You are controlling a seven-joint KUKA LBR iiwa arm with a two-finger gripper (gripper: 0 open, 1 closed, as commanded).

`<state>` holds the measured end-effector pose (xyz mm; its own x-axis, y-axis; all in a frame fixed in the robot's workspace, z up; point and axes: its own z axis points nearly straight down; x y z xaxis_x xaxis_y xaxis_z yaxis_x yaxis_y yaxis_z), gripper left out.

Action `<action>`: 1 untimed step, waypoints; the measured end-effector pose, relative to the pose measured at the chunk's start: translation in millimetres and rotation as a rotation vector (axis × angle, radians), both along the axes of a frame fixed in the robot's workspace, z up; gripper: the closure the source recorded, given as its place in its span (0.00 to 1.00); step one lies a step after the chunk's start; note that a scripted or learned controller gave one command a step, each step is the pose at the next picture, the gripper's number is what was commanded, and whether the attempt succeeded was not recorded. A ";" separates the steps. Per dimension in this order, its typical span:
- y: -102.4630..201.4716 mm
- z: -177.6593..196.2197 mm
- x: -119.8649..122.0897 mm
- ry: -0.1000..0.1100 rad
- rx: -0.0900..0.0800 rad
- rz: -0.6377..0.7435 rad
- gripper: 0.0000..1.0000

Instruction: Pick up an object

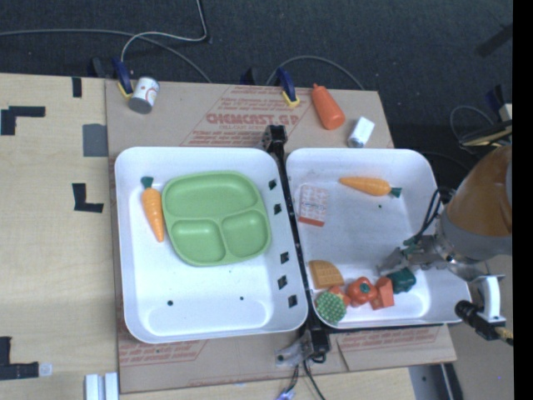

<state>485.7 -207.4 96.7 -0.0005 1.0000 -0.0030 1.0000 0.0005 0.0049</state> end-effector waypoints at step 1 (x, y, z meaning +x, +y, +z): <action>60.9 -9.6 121.2 -0.003 0.002 0.003 1.00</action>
